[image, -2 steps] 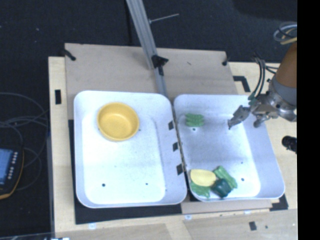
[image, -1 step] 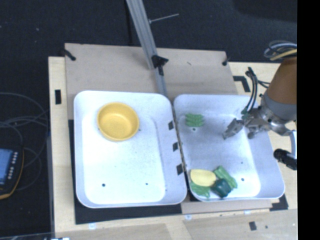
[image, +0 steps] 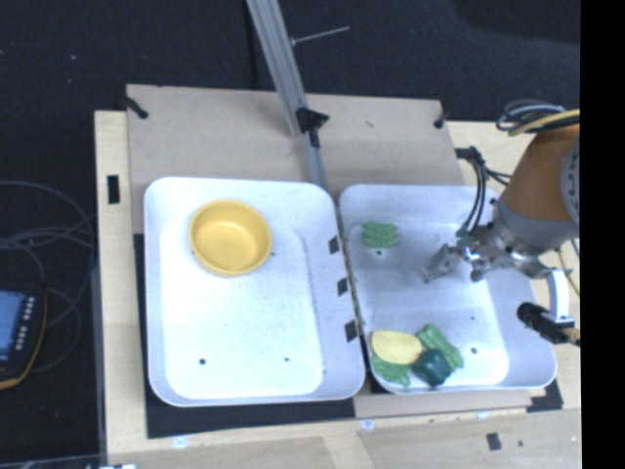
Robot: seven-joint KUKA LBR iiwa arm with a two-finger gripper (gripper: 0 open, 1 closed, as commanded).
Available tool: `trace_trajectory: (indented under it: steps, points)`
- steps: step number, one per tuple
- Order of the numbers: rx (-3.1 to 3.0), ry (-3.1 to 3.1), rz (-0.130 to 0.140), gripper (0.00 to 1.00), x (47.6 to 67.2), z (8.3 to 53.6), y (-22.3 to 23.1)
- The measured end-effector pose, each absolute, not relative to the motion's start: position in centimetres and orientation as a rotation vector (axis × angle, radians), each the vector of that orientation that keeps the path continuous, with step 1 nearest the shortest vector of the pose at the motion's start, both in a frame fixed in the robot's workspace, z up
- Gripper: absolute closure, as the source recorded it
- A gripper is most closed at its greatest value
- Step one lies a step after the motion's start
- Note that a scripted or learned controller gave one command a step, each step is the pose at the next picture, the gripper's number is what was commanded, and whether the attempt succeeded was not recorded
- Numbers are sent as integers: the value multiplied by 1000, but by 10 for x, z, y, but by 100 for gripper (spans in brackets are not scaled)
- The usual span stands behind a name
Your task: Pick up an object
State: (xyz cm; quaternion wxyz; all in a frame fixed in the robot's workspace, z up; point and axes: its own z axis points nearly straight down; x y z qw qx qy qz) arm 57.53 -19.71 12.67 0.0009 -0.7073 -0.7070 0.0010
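A grey robot arm with an orange band reaches in from the right over the right-hand bin on the desk, its gripper hanging low above bare white floor near the bin's middle. From this slanted overhead angle I cannot tell how the gripper is set, and nothing can be seen in its grasp.

The things it might lift lie apart from it: a small green piece near the bin's upper left, and a tight huddle in the lower corner, where a yellow lump touches a dark green block and a lighter green strip. A yellow bowl sits alone in the left bin.

The likely trouble, to my eye: coming straight down here would close on nothing. Going for the crowded corner risks pinching two items at once, or shoving one against the bin wall. The bowl's rounded rim could slip.

No brand, label or readable writing can be made out.
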Motion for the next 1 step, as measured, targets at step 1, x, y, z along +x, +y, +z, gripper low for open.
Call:
trace_trajectory:
  steps: [1]
  points:
    - [-2222, -2221, 2, 0, 575, 100, -198]
